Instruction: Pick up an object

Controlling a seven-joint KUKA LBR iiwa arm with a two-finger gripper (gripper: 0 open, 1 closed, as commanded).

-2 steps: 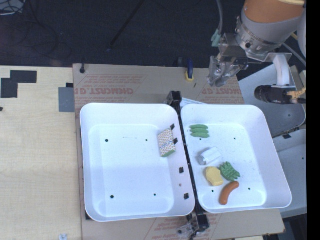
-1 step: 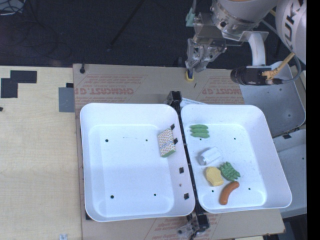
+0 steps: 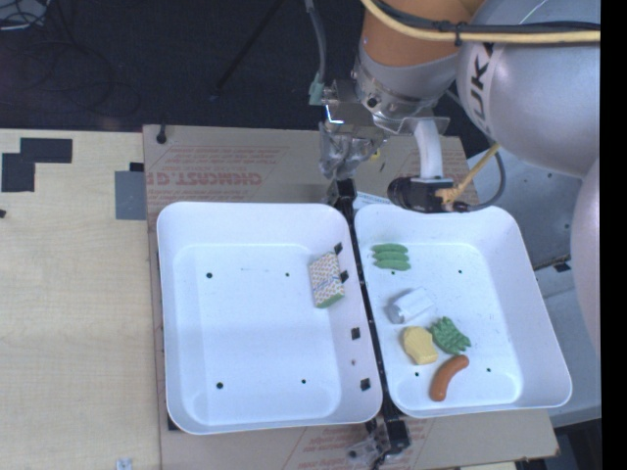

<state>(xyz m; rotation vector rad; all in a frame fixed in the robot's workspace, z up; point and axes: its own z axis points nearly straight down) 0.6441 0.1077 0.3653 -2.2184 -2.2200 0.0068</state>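
Light wood bench (image 3: 69, 302) carries a brown cardboard sheet (image 3: 235, 169) with printed lettering; two shallow white bins sit on it, left bin (image 3: 186, 262) touching right bin (image 3: 519, 262) along the centre.

Both bins (image 3: 186, 262) look smooth white plastic w/ slight gloss. Surface (image 3: 69, 311) pale matt wood grain; brown cardboard sheet (image 3: 235, 164) under bins, matt. Arm shell (image 3: 539, 57) grey, satin sheen.
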